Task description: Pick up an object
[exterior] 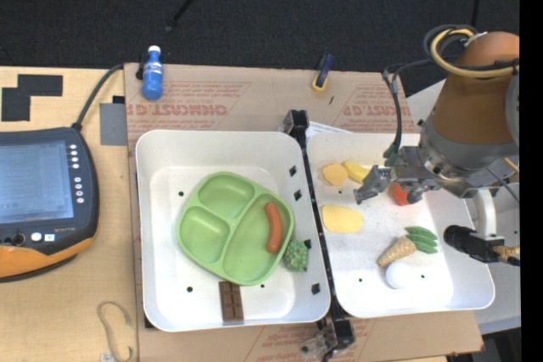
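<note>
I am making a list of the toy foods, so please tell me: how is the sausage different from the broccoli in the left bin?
The sausage is red-orange, long and smooth; the broccoli is green, small and bumpy. The sausage lies inside a compartment of the green plate; the broccoli sits at the plate's outer edge, on the side nearest the right bin. Both are in the left bin, away from the claw.

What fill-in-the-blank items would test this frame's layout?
1. The sausage lies on the green ____ in the left bin.
2. The broccoli sits by the plate's ____ edge in the camera view.
3. The cone and white egg lie in the ____ bin.
4. The hand hovers over the ____ bin.

Missing: plate; right; right; right
</note>
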{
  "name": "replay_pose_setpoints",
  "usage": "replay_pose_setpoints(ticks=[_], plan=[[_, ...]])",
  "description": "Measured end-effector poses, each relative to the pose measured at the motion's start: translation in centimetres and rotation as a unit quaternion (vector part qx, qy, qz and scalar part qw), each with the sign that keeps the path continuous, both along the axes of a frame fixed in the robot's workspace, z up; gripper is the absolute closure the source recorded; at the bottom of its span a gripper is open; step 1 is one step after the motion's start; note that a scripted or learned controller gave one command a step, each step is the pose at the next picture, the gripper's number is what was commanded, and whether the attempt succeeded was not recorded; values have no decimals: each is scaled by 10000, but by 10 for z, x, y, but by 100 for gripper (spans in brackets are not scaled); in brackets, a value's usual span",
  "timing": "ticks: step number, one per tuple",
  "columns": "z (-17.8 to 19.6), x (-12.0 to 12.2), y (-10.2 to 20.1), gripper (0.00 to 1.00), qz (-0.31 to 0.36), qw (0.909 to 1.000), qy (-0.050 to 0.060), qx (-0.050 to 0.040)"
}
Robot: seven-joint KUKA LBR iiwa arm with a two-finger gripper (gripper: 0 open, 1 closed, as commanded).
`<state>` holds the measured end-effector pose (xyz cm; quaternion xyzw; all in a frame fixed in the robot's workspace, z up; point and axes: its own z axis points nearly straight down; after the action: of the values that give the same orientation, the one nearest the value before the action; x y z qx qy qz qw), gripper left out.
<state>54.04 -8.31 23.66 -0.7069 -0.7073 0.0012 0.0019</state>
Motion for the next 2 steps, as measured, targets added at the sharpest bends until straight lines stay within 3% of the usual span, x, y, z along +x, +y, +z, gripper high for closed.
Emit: replay_pose_setpoints(ticks=[2], plan=[[-107,-5,-1,0,-2,10000,23,4]])
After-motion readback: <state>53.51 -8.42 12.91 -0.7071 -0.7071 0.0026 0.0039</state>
